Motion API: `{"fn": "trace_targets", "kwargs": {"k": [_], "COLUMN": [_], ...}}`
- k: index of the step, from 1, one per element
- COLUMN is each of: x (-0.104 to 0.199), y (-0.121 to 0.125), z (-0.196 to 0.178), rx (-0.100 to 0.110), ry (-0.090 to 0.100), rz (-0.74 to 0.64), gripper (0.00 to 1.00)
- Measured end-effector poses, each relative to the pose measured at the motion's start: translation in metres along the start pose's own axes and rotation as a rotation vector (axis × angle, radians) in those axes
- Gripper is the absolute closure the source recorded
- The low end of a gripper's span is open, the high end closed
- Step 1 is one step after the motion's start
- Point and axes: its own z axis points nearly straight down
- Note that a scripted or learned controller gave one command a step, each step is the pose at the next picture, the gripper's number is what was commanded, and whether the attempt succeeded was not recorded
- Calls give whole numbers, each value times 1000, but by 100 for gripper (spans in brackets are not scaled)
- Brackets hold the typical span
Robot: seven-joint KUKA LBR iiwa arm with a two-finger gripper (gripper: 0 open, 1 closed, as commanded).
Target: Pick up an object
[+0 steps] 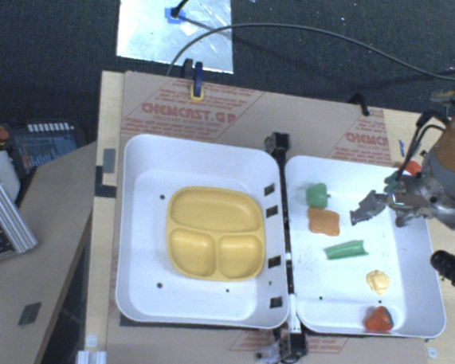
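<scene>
Notably, green piece [343,249] lengthwise left-right

We saw two shallow white plastic bins side by side on the bench, touching along a shared middle edge. In the left bin [141,209] a yellow three-compartment plastic tray [213,232] lay at the centre, well apart from every wall. The right bin [420,260] carried five small things. A green rounded toy piece [317,195] sat near the far edge, toward the middle divider, with an orange flat toy piece [324,221] just in front of it. A green elongated toy piece [343,249] lay near the bin's centre. A pale yellow lumpy toy piece [377,280] lay nearer the front right corner, and a red-orange toy piece [379,318] rested against the front edge.
</scene>
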Motion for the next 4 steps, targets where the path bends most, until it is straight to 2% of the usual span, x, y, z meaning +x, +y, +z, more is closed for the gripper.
{"fn": "trace_targets", "kwargs": {"k": [1,3,4], "x": [0,3,7], "y": [2,1,-4], "z": [-5,80,140], "rx": [-11,-6,-6], "ry": [-1,0,0], "rz": [-2,0,0], "gripper": [0,0,0]}}
